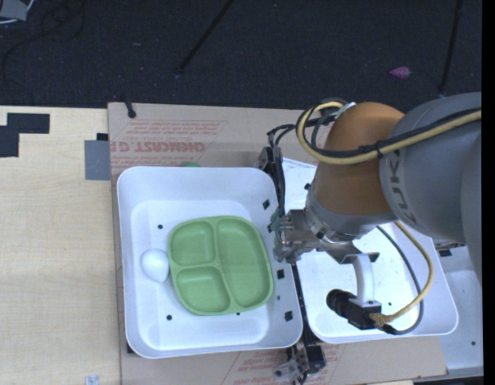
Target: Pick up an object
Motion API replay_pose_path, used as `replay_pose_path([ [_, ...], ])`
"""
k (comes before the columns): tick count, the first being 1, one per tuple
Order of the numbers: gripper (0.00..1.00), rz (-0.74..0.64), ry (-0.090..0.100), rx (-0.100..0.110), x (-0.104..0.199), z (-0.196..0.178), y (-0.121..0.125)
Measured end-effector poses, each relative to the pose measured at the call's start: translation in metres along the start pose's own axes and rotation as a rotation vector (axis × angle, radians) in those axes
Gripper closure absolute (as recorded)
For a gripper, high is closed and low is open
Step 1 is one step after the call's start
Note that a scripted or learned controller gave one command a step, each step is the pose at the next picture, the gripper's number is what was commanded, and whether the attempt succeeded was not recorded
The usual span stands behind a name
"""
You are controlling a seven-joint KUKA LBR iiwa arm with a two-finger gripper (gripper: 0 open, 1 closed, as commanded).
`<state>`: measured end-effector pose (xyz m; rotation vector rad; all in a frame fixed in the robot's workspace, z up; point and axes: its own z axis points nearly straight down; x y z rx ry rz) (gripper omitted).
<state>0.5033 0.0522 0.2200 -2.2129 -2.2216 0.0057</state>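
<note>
End effector [284, 245], grip state indeterminate, over the bins' divider; green divided tray [220, 264] and white egg-like object [155, 264] lie beyond it in left bin [151, 191]; risk: descending onto the rim, missing both.

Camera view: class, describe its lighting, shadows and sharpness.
Camera view: bright, even light on both bins; the left bin looks nearly washed out; the arm casts soft shade on the right bin; the floor behind is dark; the green tray and white egg look slightly soft.
</note>
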Motion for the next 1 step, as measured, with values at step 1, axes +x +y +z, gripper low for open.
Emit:
replay_pose_path([
  [1, 1.0, 0.0, 0.0, -0.003, 0.0459, -0.0049, 0.0066],
])
